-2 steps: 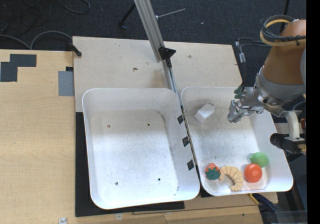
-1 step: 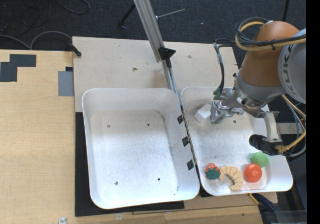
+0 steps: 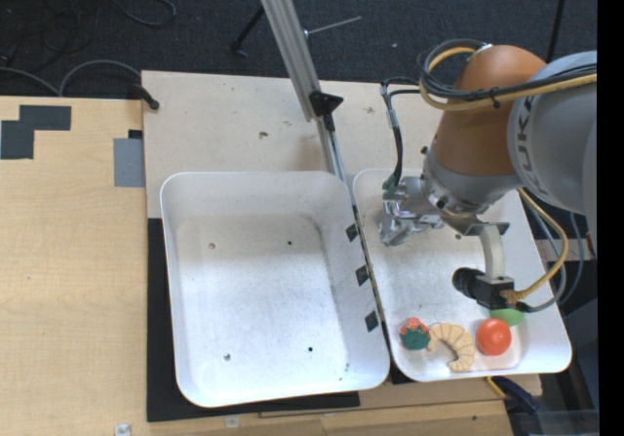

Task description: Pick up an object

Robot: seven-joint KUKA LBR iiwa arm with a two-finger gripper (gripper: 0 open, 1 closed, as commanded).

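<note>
**Nothing picked yet**

A pale worktop point(image 3: 68, 258) carries two white bins. In the right bin point(image 3: 546, 351), a tomato point(image 3: 494, 336), croissant point(image 3: 452, 342) and small toy point(image 3: 414, 334) lie at the near edge, untouched. The jaws point(image 3: 397, 225) hover well apart from them; I cannot tell their opening. The whole grasp remains.

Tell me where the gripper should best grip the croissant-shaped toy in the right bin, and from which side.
Probably the croissant toy is best taken across its thick middle, coming straight down from above. It lies flat as a curved arc, with a small green and red toy close on one side and a red tomato-like toy on the other, so fingers fit best across the arc's narrow width.
</note>
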